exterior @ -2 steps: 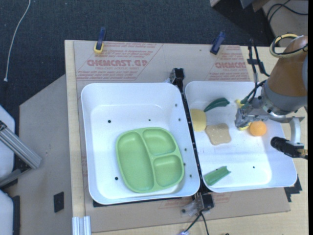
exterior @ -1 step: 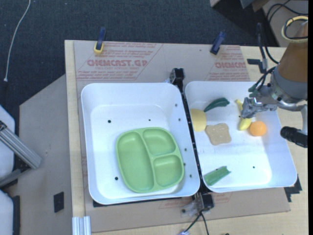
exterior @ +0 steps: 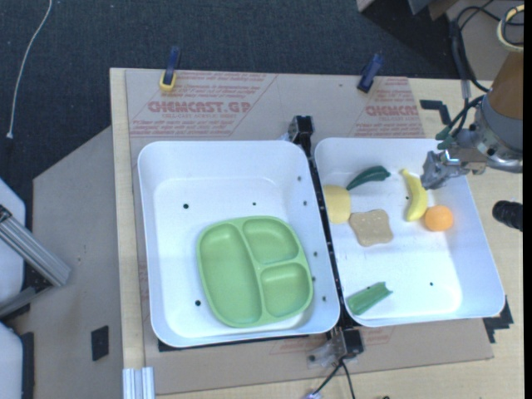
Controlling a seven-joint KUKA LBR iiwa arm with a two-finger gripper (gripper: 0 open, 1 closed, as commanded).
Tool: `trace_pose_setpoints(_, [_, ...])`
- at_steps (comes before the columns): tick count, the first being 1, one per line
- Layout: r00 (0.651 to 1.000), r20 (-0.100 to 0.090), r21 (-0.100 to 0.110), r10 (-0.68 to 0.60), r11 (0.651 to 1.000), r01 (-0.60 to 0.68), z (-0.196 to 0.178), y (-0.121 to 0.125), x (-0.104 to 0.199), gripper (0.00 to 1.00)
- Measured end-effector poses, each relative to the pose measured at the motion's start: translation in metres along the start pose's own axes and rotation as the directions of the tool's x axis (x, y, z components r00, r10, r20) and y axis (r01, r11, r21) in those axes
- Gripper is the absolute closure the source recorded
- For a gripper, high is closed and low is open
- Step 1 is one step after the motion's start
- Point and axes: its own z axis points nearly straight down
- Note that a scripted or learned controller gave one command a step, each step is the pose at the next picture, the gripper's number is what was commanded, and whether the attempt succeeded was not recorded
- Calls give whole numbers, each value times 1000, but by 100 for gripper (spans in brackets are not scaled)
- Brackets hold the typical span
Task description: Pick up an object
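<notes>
The right bin [exterior: 465,293] holds several small items. A yellow banana [exterior: 415,198] lies near its far right side, with an orange ball [exterior: 439,218] touching its lower end. A dark green pepper [exterior: 369,175] sits further left, a yellow block [exterior: 336,204] rests against the left wall, and a tan slice of bread [exterior: 371,227] is beside it. A light green pod [exterior: 368,297] lies near the front. My gripper [exterior: 436,173] hovers at the bin's far right, just above and right of the banana's top end. Nothing is visibly held.
The left bin [exterior: 166,181] carries a green divided plate [exterior: 253,268] in its front half. A black clamp [exterior: 301,128] joins the bins at the back, and another [exterior: 349,341] sits at the front. Blue clips [exterior: 370,73] pin the cardboard's far edge.
</notes>
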Motion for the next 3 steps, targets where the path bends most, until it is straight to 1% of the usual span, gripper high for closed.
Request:
trace_pose_setpoints(1, [1000,-3,4,-5,1000,5,12,20,54,100])
trace_pose_setpoints(2, [1000,-4,3,-6,1000,6,4,34,112,100])
trace_pose_setpoints(3, [1000,-3,4,-4,1000,4,19,45,166,100])
